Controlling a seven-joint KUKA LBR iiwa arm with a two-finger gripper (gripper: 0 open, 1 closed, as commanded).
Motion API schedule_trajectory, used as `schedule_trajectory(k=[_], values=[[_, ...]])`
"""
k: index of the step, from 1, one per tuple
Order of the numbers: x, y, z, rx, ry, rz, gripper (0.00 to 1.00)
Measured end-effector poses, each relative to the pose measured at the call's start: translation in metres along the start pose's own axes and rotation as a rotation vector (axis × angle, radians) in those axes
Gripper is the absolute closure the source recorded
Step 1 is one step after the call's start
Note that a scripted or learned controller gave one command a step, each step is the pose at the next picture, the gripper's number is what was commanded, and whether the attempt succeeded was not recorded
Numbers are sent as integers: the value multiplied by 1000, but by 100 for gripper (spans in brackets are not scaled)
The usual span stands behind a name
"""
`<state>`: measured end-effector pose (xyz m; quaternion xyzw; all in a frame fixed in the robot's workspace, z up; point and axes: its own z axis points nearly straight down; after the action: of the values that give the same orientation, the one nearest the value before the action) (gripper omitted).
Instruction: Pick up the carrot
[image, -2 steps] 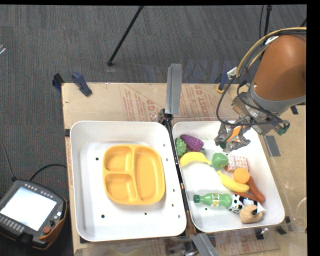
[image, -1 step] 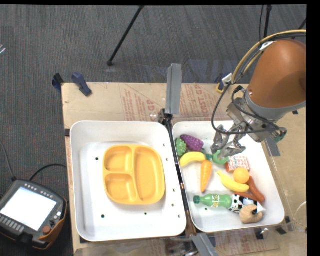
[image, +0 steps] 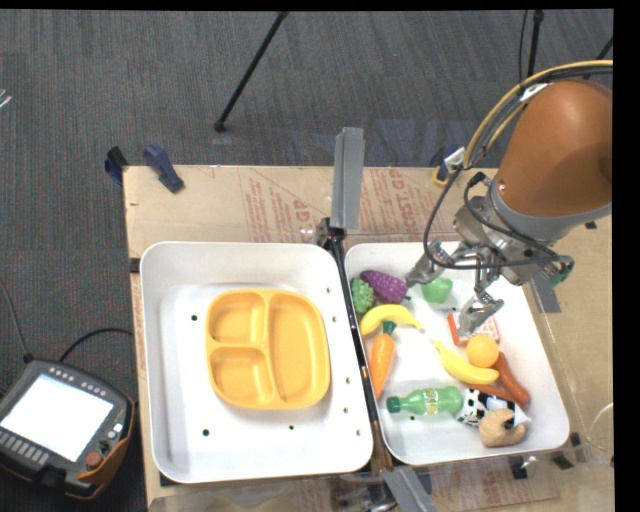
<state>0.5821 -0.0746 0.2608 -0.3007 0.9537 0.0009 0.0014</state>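
Camera view: carrot (image: 381, 362) among toys in right bin (image: 545, 345), yellow tray (image: 268, 350) in left bin (image: 165, 300).

The arm (image: 555, 150) is showing a big, smooth, rounded orange shell, glossy enough to be catching a soft highlight near its top. Below it a grey metal collar is ringing the wrist, darker along its lower rim. A bundle of cables, yellow, grey and black, is arching over the shell's upper left and running down toward a small yellow-and-grey connector at its side. A thin black cable is looping below the wrist. The gripper (image: 455, 290) is looking silver-grey, built of angular metal brackets, with two slim fingers (image: 424, 270) of bare metal branching from it; one is carrying a reddish patch near its tip.
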Motion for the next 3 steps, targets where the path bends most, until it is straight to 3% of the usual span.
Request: schedule_trajectory(k=[1, 2, 3], values=[[29, 7, 106, -11, 9, -123, 0], [66, 39, 160, -8, 8, -112, 0], [49, 21, 173, 2, 2, 119, 0]])
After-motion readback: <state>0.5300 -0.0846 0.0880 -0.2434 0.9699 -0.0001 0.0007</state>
